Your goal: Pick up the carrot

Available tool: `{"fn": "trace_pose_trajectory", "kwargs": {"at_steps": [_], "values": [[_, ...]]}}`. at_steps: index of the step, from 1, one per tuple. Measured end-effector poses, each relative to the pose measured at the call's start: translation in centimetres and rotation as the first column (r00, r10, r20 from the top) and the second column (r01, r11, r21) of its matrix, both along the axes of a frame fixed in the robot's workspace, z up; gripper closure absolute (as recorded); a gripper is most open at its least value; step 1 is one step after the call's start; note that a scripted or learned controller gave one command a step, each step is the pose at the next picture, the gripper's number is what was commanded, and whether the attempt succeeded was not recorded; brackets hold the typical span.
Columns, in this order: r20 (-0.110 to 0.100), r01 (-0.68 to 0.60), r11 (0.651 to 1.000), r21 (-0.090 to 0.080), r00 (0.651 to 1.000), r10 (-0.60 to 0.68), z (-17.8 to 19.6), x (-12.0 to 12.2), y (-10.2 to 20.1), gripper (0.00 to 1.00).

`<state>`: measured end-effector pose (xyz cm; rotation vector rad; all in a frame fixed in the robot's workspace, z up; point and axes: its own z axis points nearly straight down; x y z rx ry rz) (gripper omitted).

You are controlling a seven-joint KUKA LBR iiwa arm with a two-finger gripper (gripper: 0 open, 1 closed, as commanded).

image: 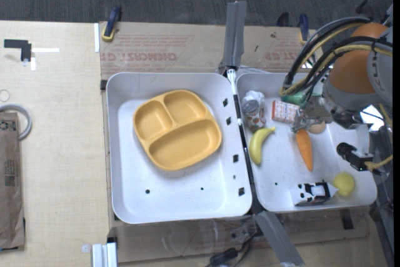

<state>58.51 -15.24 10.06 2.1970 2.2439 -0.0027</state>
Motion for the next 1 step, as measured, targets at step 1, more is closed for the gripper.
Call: {"fn": "trace_pose_trajectory", "kwargs": {"at_steps": [1], "values": [[0.0, -0.019, 1.0, -0.001, 1.0, 0.019, 11.44, 4.43, 0.43, 1.0]]}}
